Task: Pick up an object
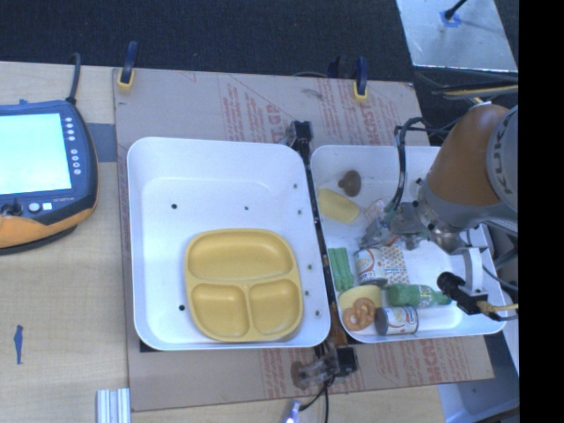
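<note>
Counting: two bins (pixel 141 236), one yellow tray (pixel 242 282), two cans (pixel 397 320); tool (pixel 388 227) state indiscernible.

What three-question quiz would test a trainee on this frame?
1. True or false: the yellow divided tray lies in the left bin.
2. Which bin is the tool over? A) left B) right
3. Fill in: the handheld screen sits to the ___ of the bins.

Key: 1 true; 2 B, the right bin; 3 left.
</note>
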`<state>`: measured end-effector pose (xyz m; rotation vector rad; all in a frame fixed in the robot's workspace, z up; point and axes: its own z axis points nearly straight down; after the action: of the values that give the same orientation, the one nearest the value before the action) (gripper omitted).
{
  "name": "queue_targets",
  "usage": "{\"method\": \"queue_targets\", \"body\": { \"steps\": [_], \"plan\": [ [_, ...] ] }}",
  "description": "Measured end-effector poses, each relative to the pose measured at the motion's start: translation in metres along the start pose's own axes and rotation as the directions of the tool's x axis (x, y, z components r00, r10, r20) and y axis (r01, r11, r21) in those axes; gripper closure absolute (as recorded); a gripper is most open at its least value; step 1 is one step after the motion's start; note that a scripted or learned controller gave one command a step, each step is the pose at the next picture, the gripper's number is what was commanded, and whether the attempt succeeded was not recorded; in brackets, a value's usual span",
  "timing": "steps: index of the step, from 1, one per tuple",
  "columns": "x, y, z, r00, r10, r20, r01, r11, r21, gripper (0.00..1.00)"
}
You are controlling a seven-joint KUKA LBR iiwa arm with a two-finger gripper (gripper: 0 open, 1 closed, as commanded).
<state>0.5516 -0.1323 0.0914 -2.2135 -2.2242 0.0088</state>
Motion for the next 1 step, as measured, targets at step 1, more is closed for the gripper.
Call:
{"method": "queue_targets", "body": {
  "steps": [1],
  "plan": [
    [-0.0004,-0.0001,-0.0103,1.000,-0.006,0.001,0.006,1.000,0.002,1.00]
  ]
}}
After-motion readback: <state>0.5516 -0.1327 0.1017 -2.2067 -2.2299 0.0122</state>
